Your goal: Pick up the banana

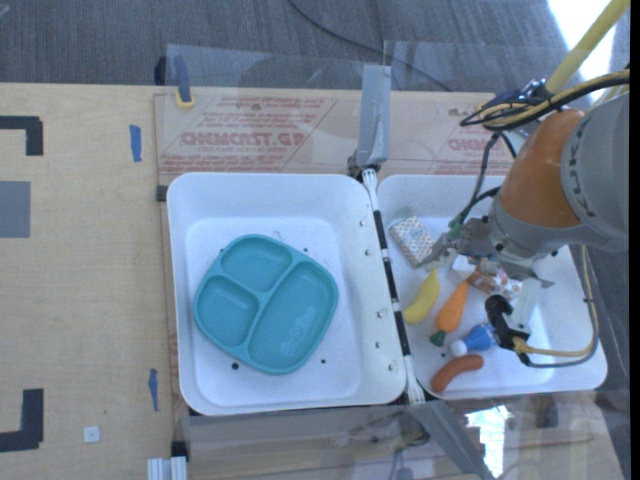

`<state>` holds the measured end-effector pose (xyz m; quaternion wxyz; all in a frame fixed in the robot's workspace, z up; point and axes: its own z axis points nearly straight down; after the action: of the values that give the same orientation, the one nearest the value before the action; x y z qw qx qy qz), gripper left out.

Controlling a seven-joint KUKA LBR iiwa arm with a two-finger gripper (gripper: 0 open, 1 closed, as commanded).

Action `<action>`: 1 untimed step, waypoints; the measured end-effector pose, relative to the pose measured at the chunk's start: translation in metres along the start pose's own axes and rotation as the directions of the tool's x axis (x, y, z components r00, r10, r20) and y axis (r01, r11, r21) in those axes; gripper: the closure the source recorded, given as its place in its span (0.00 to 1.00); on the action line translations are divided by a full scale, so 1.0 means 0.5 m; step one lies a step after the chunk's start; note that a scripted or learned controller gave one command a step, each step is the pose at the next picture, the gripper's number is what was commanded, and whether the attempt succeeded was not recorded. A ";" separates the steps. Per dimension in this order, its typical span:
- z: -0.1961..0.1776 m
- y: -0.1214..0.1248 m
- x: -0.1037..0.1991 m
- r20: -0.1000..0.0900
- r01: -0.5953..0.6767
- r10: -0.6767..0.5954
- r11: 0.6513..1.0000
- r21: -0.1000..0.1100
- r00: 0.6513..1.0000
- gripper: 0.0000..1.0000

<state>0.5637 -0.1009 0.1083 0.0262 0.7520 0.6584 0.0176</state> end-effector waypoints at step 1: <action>0.002 0.007 0.000 0.003 0.154 -0.154 0.988 0.011 0.988 0.00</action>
<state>0.5674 -0.1012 0.1076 0.0249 0.6992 0.7144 0.0107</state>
